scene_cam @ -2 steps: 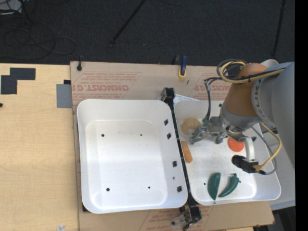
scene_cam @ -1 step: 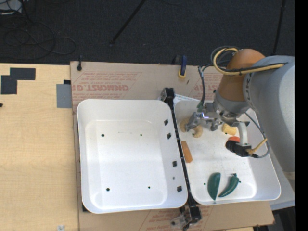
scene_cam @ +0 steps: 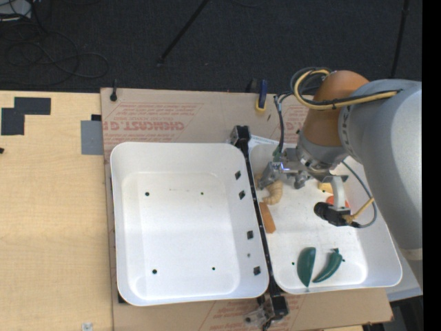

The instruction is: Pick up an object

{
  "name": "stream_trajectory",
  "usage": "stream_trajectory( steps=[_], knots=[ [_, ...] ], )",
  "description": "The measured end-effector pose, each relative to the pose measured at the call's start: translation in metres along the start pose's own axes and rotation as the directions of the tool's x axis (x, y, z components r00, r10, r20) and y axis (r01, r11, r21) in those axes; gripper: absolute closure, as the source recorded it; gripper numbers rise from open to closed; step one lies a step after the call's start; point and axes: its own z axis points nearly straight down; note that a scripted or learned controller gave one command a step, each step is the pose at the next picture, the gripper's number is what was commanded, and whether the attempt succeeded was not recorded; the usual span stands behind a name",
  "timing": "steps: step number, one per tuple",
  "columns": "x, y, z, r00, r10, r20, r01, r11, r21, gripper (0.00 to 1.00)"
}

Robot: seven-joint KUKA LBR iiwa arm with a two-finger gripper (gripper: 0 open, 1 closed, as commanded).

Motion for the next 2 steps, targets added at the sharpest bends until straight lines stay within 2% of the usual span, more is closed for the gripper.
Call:
stream_trajectory(
  steps=[1,2],
  knots=[
    [0.0,0.0,-0.01,1.0,0.0,-0.002,0.0,1.0,0.002,1.0],
    [0.055,0.001,-0.106,1.0,-0.004,-0.005,0.004,1.0,-0.008,1.0]
  ],
)
